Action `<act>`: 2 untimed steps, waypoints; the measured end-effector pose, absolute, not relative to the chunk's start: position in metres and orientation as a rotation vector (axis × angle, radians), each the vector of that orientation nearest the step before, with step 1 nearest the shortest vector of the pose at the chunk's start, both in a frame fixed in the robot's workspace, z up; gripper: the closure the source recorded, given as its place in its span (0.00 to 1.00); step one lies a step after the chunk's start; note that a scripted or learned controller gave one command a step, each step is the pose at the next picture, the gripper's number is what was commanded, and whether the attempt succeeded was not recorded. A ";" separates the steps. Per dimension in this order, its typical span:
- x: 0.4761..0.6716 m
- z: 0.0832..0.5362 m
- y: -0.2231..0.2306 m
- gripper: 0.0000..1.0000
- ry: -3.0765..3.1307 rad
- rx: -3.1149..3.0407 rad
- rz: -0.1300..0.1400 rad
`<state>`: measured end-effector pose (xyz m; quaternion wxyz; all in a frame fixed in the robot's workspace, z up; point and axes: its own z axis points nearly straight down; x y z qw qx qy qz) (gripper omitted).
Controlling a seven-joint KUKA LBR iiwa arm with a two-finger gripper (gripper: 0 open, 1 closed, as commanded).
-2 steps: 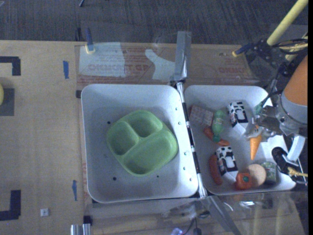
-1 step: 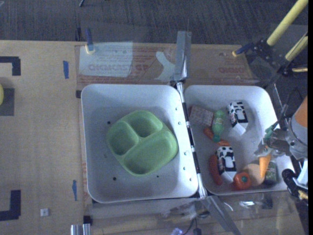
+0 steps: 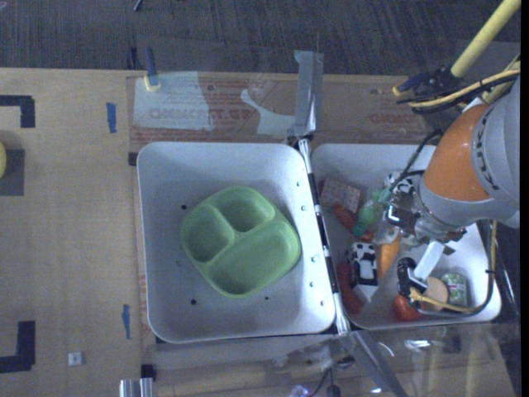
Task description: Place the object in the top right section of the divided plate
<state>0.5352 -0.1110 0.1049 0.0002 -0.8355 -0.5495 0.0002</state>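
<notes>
The green divided plate point(image 3: 240, 240) lies in the left bin point(image 3: 161, 180), with its two small sections toward the far side and nothing in any section. My gripper point(image 3: 397, 220) is low in the right bin point(image 3: 488, 304), over a cluster of small items: an orange piece point(image 3: 387, 257), a green bottle-like item point(image 3: 369, 214) and a black-and-white item point(image 3: 362, 263). The wrist hides the gripper's tips, and I see no object clearly held.
The right bin also holds a brown packet point(image 3: 340, 194), red pieces point(image 3: 345, 217) point(image 3: 348, 292), a red round item point(image 3: 403, 308), a tan disc point(image 3: 436, 288) and a green-white item point(image 3: 455, 289). The divider rim point(image 3: 318, 222) separates the bins.
</notes>
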 end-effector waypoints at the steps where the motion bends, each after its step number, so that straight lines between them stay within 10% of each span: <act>1: 0.528 0.108 -0.094 1.00 -2.007 -2.414 0.001; 2: 0.588 0.185 -0.064 1.00 -2.189 -2.256 -0.001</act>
